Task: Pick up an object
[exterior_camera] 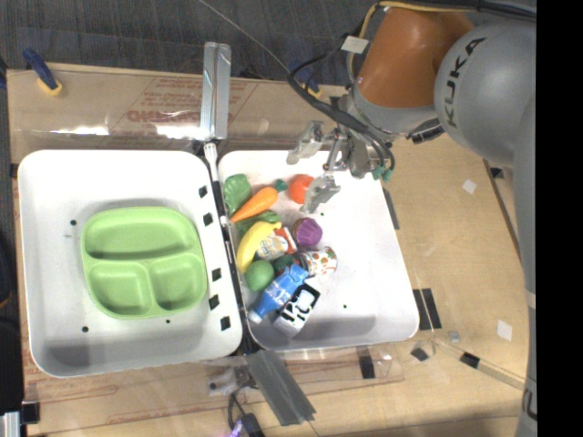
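The hand (321, 182), whether open or closed I cannot tell, hovers over the right bin (378, 276) just above the orange tomato (300, 188), seemingly approaching; next it must descend squarely onto it.

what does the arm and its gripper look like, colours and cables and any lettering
The arm is rounded and grey, with black KUKA lettering on its casing and a broad orange band above the wrist. Black cables loop beside the wrist. The gripper is small, metallic grey, with thin silvery parts.
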`<state>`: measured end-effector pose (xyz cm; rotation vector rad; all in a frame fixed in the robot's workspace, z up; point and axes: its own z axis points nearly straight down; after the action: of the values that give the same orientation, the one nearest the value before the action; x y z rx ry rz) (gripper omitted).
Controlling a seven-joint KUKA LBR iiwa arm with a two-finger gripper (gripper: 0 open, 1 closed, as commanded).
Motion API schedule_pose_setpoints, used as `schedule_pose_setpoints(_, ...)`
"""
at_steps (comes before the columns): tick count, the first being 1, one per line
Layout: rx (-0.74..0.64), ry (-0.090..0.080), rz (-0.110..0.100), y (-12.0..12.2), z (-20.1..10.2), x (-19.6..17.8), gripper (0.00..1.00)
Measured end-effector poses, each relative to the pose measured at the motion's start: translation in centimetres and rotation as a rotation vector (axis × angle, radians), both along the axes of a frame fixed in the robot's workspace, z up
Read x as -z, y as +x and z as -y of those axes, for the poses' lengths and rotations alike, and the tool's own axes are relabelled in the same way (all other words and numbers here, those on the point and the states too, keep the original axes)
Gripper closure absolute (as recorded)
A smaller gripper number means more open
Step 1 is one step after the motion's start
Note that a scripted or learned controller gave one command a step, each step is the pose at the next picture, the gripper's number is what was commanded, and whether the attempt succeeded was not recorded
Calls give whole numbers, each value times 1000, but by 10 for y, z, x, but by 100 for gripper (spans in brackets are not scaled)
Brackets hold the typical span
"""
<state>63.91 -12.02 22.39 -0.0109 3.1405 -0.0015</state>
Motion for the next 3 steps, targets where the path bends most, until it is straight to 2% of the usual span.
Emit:
schedule_pose_setpoints(1,-282,-2,9,22,-9,126,0)
schedule_pose_setpoints(2,-218,-1,10,-62,-14,125,0)
schedule_pose_setpoints(3,-342,-6,19,-83,-26,124,0)
